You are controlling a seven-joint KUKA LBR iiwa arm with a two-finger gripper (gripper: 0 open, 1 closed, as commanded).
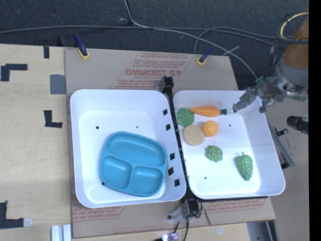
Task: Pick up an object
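Camera view, looking down at a slant: two shallow white bins sit side by side on a cardboard sheet (150,72) laid over a wooden bench (30,134).

Left bin (80,134), in the centre-left of the frame, holds a blue compartment tray (133,163), lying flat and slightly turned, toward the bin's lower half.

Right bin (266,159), in the centre-right of the frame, holds the toy foods. An orange carrot (204,111) lies on its side near the bin's upper edge, its green tip pointing right. Just left of it, touching or nearly so, is a green leafy vegetable (185,116). Below these, a tan round disc (193,135) sits beside a small orange ball (210,128); the two look to be touching. Lower down is a small green broccoli piece (214,153), and to its right, apart from it, a green ridged vegetable (245,166) near the bin's lower right.

Reaching in from the right of the frame, the arm's gripper (239,106) hangs over the upper right corner of the right bin, just right of the carrot's tip. Whether its jaws are apart or together cannot be told from this angle, and nothing can be seen between them.

Two blue-and-yellow clamps (81,48) pin the cardboard's upper edge, and thin cables (150,28) run across the dark floor at the top of the frame.
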